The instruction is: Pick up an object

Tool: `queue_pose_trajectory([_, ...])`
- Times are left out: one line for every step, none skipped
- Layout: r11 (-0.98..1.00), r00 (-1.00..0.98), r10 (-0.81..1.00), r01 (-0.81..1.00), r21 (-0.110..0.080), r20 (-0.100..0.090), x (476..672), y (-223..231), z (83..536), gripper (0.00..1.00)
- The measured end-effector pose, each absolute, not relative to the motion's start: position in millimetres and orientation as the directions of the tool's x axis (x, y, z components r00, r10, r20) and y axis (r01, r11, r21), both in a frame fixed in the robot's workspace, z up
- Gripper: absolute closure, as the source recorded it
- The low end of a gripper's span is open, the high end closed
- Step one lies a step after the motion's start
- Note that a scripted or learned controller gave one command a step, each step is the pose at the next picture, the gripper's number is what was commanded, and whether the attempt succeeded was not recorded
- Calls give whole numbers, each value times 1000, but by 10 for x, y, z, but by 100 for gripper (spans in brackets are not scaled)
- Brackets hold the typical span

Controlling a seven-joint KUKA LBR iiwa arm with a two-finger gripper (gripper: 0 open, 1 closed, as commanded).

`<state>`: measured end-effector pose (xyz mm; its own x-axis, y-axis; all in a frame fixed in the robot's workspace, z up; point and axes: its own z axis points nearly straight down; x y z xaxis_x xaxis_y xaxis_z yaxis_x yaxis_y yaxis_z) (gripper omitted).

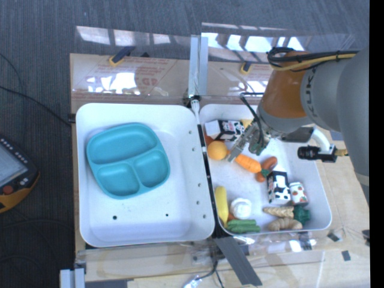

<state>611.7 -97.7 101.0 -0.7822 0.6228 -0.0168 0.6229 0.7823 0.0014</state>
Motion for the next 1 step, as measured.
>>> queue_pose_trajectory([715,-715,699,699,0,-3,6299,-230,1954,100])
